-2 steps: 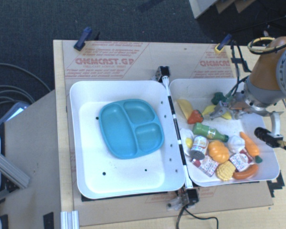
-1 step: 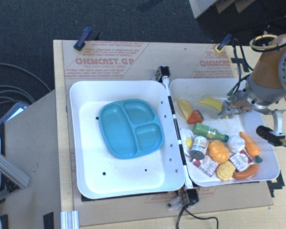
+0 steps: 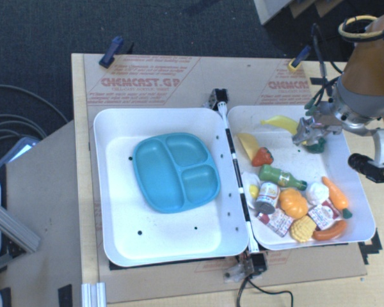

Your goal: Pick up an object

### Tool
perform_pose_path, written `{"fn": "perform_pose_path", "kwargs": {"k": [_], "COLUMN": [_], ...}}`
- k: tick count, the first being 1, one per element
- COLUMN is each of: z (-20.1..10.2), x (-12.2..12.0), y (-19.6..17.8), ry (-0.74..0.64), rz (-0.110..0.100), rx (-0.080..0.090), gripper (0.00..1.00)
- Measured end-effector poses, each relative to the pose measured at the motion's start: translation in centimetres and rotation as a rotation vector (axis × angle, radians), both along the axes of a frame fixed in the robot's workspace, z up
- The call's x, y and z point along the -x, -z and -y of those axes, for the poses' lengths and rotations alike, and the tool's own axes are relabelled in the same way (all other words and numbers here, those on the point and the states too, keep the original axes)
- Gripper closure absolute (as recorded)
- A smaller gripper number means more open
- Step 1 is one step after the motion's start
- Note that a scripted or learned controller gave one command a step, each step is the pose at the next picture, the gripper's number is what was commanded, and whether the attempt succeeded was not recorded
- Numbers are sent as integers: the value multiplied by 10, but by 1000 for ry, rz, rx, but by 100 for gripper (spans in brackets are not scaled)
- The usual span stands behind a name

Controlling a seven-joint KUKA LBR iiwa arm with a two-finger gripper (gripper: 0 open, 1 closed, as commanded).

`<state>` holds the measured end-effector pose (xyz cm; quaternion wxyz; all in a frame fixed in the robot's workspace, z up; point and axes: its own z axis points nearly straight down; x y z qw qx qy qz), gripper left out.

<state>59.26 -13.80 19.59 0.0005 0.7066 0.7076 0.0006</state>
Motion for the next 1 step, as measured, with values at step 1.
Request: {"fn": "perform_pose_path", "kwargs": {"k": [1], "z": [-70], "x": [-74], "y": [-26], "ry": [-1], "rz": [0], "rx": [-1], "gripper": [100]}}
